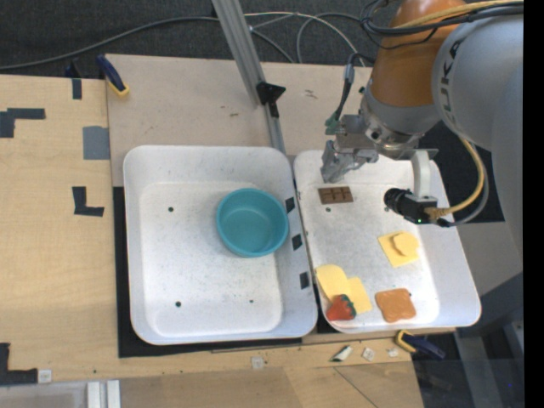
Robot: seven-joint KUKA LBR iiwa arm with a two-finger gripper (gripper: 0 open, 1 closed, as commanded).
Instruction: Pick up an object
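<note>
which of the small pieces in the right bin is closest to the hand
The brown chocolate-like piece, lying just below the hand at the bin's far end. The yellow, orange and red pieces all lie toward the near end.

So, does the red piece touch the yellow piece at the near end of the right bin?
Touching. In the camera view the red piece lies against the yellow piece, overlapping its lower edge with no white floor between them.

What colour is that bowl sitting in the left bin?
The bowl is teal blue, inside and out, as seen plainly in the camera view from above.
</note>
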